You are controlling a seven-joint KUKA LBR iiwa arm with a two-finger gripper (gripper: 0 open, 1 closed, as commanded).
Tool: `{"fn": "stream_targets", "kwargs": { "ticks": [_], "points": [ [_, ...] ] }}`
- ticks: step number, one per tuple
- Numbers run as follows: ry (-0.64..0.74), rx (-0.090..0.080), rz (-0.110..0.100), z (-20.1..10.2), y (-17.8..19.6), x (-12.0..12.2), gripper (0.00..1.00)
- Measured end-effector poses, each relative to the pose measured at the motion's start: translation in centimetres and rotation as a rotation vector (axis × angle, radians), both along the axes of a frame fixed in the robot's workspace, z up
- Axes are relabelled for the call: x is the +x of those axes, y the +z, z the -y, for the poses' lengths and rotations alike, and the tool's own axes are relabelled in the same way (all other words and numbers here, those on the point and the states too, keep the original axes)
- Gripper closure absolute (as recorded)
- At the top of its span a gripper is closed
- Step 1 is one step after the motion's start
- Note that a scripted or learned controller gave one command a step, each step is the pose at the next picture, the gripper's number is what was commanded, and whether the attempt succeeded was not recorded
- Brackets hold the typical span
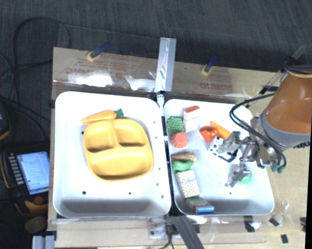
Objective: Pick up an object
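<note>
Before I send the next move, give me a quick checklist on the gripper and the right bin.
1. Gripper over the right bin: ok.
2. Object between its fingers: cannot tell; something green sits at the tips.
3. Finger opening: cannot tell.
4. Orange piece lies apart from the gripper: ok.
5. Items along the divider, such as the patterned block, lie away from the arm: ok.
6. Yellow tray sits in the left bin, away from the arm: ok.

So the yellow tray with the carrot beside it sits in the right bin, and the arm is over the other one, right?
Not quite. The camera view shows the yellow tray and carrot in the left bin; the arm is over the right bin, where the small items lie.
</note>
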State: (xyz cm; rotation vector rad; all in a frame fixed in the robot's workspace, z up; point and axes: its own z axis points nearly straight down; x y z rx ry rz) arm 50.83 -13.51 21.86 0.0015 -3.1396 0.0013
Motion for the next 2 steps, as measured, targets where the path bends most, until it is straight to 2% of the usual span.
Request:
{"fn": "stream_targets", "kwargs": {
  "ticks": [1,2],
  "points": [
    [0.046,-0.003,0.010,1.8,-13.0,5.7,0.00],
    [-0.017,-0.002,0.014,1.5,-13.0,11.0,0.00]
  ]
}}
